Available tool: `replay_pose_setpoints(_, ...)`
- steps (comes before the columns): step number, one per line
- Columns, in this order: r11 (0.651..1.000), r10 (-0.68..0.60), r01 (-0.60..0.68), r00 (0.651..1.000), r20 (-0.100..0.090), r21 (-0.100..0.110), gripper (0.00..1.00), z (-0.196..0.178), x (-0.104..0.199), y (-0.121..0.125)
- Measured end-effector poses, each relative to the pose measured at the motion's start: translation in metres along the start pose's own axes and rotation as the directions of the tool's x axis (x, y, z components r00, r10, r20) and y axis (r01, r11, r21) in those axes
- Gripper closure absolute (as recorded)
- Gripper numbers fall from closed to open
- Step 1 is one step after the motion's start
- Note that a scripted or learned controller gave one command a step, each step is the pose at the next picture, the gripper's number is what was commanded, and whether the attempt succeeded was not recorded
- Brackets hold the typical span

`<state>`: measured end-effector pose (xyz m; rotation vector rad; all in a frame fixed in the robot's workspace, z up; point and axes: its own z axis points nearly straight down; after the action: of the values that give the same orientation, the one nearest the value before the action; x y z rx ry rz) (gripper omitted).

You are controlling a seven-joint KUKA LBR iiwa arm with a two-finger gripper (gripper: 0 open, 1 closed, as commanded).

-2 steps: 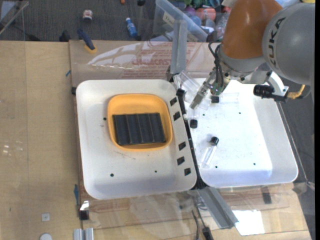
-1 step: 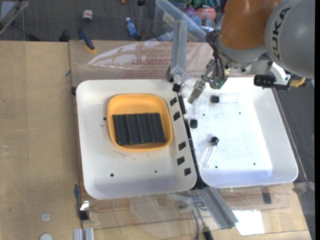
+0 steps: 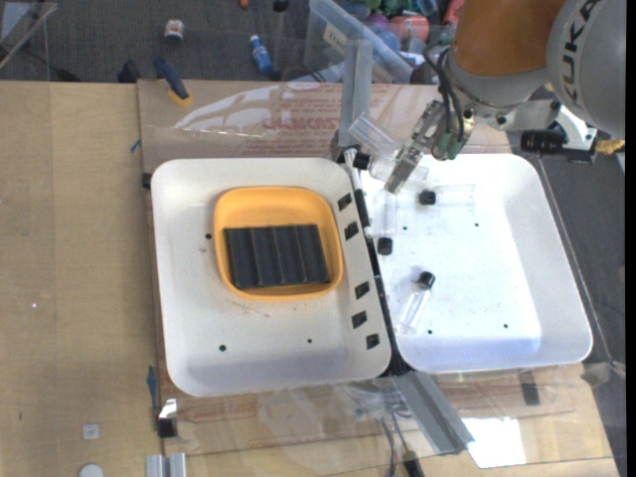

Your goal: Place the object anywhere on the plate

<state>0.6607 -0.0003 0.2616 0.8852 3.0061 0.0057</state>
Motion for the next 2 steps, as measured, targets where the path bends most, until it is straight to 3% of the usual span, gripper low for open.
replay_pose_setpoints(1,0.999,-0.047,0.047,0.999,0.001,0.001,1.0,-0.025,-0.009,-0.013)
replay_pose_setpoints(2,0.984,-0.178,0.178,0.984,0.001,0.0,1.0,-0.089,-0.004,-0.005)
